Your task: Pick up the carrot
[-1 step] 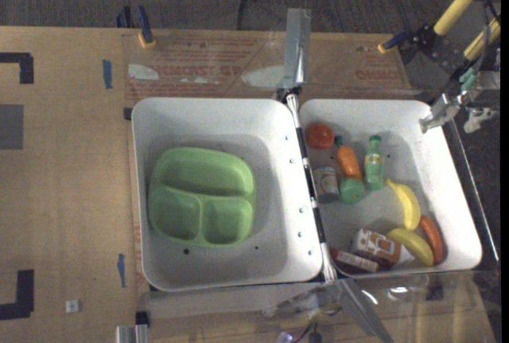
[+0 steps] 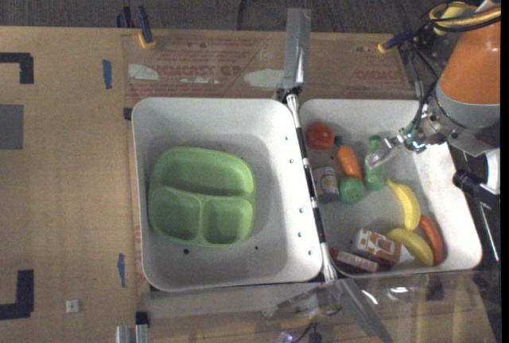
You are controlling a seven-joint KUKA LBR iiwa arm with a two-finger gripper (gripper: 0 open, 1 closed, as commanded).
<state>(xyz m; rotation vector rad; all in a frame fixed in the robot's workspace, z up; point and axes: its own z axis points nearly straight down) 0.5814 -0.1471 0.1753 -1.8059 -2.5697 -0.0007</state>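
Tool [image 2: 387,152] near carrot [image 2: 348,161], right bin [image 2: 465,254].

The table [image 2: 64,198] has a matt, light wood or board-like top with strips of blue tape [image 2: 107,73] stuck on it, and the two bins [image 2: 294,198] look like smooth white plastic with a soft sheen. The green divided tray [image 2: 203,196] is smooth matt plastic, while the carrot [image 2: 348,161], the bananas [image 2: 407,204] and the tomato [image 2: 320,135] look like glossy moulded plastic. The arm's orange band [image 2: 473,67] is smooth and slightly shiny, and the small gripper [image 2: 390,149] glints like bare metal.
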